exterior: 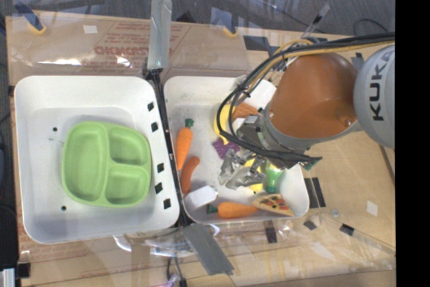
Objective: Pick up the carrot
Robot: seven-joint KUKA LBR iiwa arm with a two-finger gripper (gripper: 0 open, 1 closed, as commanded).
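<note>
**A:** Cardboard covers the bench, and two white bins sit on it; the left bin [27,144] has a green tray [106,163], the right bin [201,87] has all the toys. Where's your carrot?

**B:** You've got more than one orange piece. The clearest carrot [183,146] stands along the right bin's left wall, green top toward the upper frame, long axis running top to bottom. Another orange piece [189,173] leans just below it, and a third carrot [236,210] lies left to right along the bottom wall, beside a pizza slice [273,202].

**A:** And your gripper?

**B:** The gripper [236,171] hangs over mid-bin, right of the upright carrot and apart from it. Nothing orange sits between the fingers; whether they're spread or pressed together, I cannot tell under that clutter.

**A:** So the move?

**B:** I'd judge you must shift toward frame left, with the fingers set to close across the carrot's width. The wall crowding it is your risk.
</note>
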